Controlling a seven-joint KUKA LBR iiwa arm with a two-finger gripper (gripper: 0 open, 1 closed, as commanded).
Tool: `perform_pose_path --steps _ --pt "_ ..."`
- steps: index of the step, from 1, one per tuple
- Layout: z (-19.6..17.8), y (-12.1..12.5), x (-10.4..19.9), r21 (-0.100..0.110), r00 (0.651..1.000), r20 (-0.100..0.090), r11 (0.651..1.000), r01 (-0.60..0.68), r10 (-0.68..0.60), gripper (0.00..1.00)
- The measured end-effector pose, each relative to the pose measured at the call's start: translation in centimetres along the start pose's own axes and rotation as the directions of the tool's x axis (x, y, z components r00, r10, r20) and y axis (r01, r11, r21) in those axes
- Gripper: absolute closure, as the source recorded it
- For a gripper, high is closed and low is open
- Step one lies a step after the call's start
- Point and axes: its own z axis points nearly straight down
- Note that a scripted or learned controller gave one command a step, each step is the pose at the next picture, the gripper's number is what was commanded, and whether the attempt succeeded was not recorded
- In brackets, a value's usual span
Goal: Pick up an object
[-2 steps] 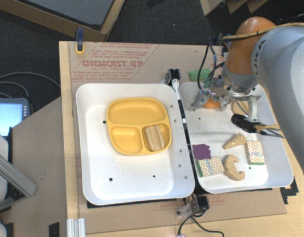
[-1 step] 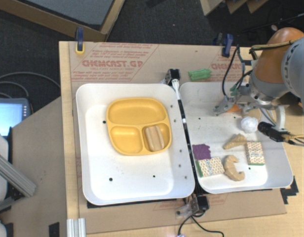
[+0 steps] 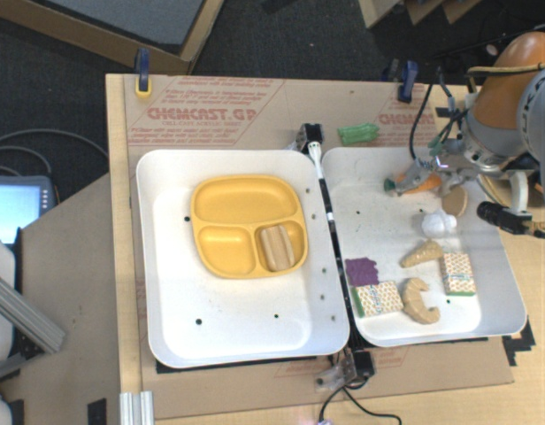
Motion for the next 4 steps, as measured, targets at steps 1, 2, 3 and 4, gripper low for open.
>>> perform_pose_path --steps 1,2,3,4 --pt "-0.7 -0.3 0.1 0.008 1.000 0.004 1.000 0.002 -0.002 1.00" --pt "-0.8 -0.1 0.2 0.000 1.000 0.005 1.000 0.003 -0.003 0.00" --pt "-1.8 -0.2 0.2 0.007 1.000 0.002 1.000 0.003 -0.003 1.00" --pt "-1.8 -0.2 0.3 0.006 1.000 0.002 1.000 0.003 -0.003 0.00"
